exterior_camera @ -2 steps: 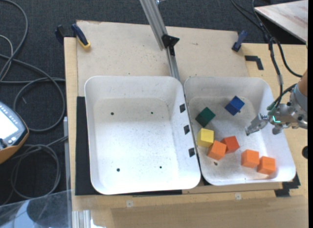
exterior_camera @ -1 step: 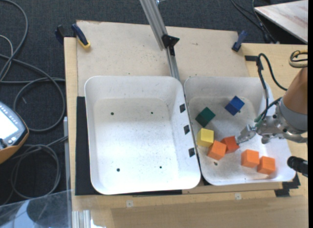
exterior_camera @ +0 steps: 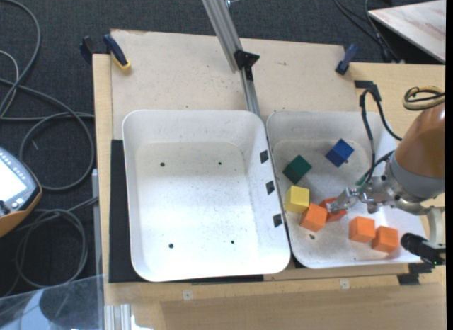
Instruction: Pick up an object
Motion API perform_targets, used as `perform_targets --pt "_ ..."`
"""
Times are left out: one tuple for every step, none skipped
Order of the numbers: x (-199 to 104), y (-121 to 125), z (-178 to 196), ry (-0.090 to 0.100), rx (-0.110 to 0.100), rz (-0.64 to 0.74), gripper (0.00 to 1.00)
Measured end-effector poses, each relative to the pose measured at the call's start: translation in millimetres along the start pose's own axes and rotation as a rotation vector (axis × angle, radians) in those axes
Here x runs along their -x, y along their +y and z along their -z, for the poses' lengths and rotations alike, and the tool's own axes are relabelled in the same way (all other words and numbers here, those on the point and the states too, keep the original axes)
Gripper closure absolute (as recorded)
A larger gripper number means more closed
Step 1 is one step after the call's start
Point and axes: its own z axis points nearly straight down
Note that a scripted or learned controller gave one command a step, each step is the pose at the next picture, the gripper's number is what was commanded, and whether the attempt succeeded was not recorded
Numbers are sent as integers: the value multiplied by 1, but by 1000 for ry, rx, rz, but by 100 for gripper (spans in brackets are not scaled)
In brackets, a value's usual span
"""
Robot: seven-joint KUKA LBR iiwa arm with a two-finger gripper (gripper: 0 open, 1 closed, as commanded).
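Note:
The right bin holds several blocks. A blue block lies near its back and a green block sits to the left of it. A yellow block and an orange block sit close together by the bin's left wall. Two more orange blocks lie at the front right. My gripper is low in this bin, just right of the first orange block. A small red piece lies at its tip. Whether it is held is unclear.
The left bin stands beside the right one, with a shared wall between them. A metal pole rises from the back of the bench. A black cable runs down along the right bin's far corner toward the arm.

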Motion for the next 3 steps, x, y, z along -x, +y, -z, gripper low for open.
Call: perform_targets --pt "2 3 13 -6 10 -1 100" --pt "-9 3 64 -9 3 0 100" --pt "-7 -3 111 -10 3 -1 100"
